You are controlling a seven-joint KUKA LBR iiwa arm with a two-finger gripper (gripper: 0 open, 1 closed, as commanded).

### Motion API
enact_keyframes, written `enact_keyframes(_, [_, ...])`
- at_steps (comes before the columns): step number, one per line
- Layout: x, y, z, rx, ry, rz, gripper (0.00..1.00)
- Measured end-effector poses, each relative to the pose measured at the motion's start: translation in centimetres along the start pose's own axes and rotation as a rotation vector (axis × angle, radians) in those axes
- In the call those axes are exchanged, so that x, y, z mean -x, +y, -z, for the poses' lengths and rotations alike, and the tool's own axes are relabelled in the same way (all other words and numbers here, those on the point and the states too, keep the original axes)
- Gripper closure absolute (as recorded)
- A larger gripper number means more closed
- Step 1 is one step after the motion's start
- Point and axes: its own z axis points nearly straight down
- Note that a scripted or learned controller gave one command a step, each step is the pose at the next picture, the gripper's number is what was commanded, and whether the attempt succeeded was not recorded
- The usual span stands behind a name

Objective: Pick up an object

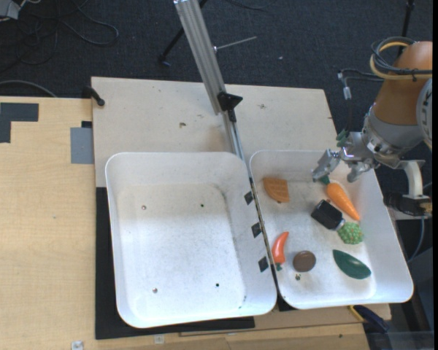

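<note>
The gripper [341,165] hangs over the right bin [394,283], fingers apart and holding nothing. The carrot [343,200] lies just below it (touching a black block [326,214]). I think it should descend straight, fingers astride the carrot.

The gripper [343,165] looks like bare grey metal with a dull shine. Just below it lies a carrot [343,199] of smooth orange plastic, touching a matt black block [325,214] and a bumpy green ball [351,232]. Further below, a dark green leaf [351,264] looks glossy. The two bins [182,224] are smooth white plastic, speckled with dirt. Up and to the left of the gripper, a ribbed metal rail [202,49] gleams. The surface [36,217] is pale matt wood.
</note>
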Motion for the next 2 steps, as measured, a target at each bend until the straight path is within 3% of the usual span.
enact_keyframes(1, [0.6,-0.4,-4.7,0.001,-0.001,-0.007,0.00])
enact_keyframes(2, [0.7,-0.3,-3.4,0.006,-0.002,-0.008,1.00])
